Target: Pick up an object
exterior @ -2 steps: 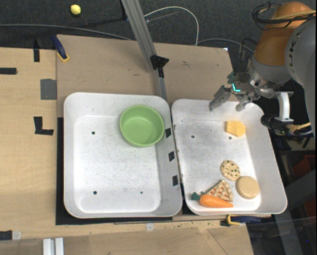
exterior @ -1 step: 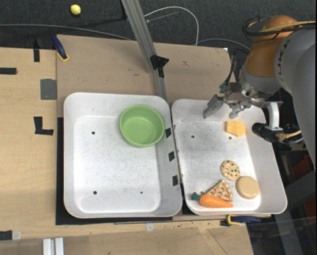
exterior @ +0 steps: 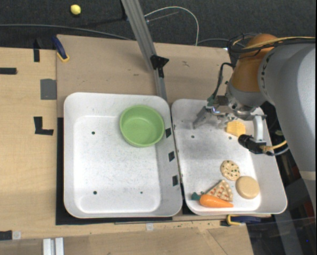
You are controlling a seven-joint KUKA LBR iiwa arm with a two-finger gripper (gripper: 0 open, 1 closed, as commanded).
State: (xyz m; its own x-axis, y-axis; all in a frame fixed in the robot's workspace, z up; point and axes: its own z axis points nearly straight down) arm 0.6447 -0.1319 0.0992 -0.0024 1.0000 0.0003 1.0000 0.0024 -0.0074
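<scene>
Green bowl [exterior: 142, 125], orange carrot [exterior: 215, 201], tan disc [exterior: 247, 187] — possibly chocolate-speckled cookie [exterior: 230, 169].

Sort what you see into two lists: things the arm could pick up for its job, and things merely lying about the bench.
Belonging to the job:
gripper
green bowl
yellow piece
cookie
round tan piece
pizza slice
carrot

Just lying about:
yellow ball
blue clamp
cables

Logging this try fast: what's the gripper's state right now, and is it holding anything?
Gripper: cannot be told from this slanted view. It sits low over the right bin, beside a yellow piece.
</scene>
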